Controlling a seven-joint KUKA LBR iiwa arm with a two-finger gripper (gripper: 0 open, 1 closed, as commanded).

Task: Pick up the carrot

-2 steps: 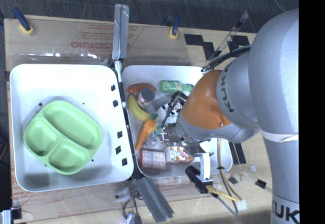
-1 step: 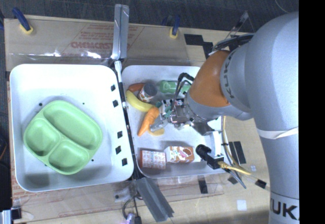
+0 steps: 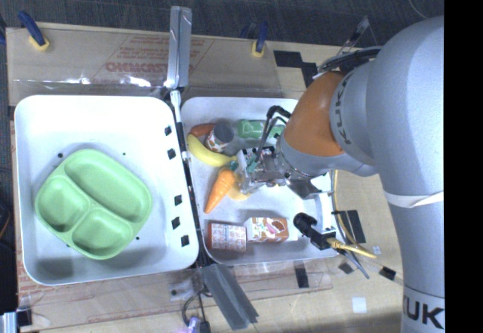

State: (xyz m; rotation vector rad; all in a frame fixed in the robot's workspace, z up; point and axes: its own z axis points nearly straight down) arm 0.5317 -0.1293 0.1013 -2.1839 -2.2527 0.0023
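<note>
Right bin (image 3: 198, 242), near to far: juice carton (image 3: 248, 232) at 6 o'clock; carrot (image 3: 219, 188) left of centre, tip toward 7 o'clock; gripper (image 3: 254, 171) just beside it at 3 o'clock, jaws' opening cannot be told; banana (image 3: 205, 151) beyond. Left bin (image 3: 30, 120): green divided plate (image 3: 93, 201).

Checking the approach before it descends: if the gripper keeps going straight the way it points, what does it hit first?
Probably the carrot, lying just left of the gripper; the banana sits close by, and depth is unclear.

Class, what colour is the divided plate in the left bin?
Light green; the camera view shows the divided plate clearly.
</note>
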